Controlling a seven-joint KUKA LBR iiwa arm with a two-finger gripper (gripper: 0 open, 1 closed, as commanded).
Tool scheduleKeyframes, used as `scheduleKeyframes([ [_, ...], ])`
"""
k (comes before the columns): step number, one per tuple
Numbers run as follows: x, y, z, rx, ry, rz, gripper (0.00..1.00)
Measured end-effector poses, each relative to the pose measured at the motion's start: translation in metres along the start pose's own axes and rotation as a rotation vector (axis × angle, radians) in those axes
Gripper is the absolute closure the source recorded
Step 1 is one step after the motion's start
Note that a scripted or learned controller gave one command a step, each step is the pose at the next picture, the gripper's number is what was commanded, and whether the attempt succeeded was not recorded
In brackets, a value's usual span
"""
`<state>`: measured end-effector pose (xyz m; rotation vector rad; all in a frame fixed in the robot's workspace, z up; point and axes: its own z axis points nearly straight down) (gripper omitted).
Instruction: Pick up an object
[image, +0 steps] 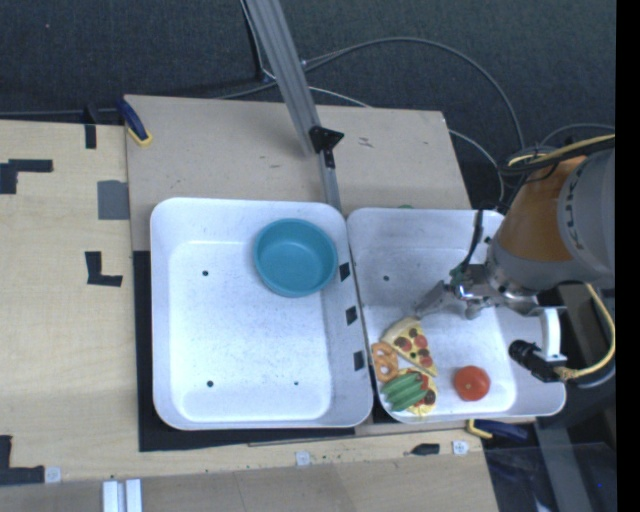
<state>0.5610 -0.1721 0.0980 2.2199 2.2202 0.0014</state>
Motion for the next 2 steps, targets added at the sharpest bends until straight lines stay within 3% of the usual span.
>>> scheduleKeyframes([
  [1,0.001,0.000,-0.010,0.000,0.001,-0.002,1.00],
  [2,0.001,0.006,-0.053,0.000,0.000,-0.001,1.00],
])
